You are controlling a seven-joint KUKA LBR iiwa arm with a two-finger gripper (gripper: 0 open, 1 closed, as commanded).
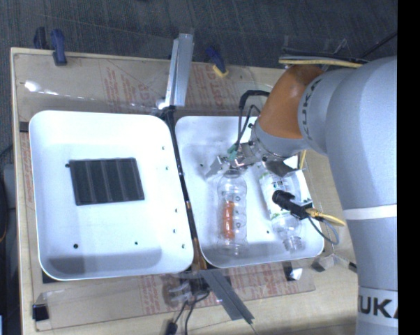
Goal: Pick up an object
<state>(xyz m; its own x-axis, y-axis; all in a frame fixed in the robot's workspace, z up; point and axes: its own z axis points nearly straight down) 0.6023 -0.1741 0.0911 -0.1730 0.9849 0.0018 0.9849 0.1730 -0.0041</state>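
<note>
My tool (232, 160) hangs low in the right bin (196, 187), just above the clear plastic bottle's (231, 215) cap end (finger state: I cannot tell); the bottle lies lengthwise beneath.

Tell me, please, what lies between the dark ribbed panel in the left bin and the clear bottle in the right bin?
In the camera view, bare white floor of the left bin, then the two bins' adjoining rims, lie between the ribbed panel and the clear bottle.
</note>
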